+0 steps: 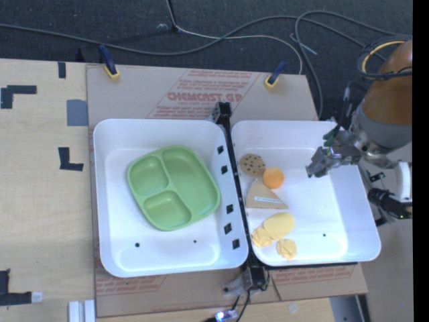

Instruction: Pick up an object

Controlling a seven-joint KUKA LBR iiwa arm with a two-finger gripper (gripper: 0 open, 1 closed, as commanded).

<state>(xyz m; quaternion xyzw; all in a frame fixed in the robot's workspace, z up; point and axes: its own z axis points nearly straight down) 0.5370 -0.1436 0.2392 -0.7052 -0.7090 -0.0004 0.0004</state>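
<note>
Food pieces sit clustered at the right bin's left side: cookie, orange ball, cheese wedge and yellow pieces. We see the gripper above that bin's right part, apart from them; whether it is open, we cannot tell.

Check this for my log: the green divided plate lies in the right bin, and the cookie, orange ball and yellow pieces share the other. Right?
Not quite. The camera view shows the green divided plate in the left bin; the cookie, orange ball and yellow pieces lie in the right bin.
</note>
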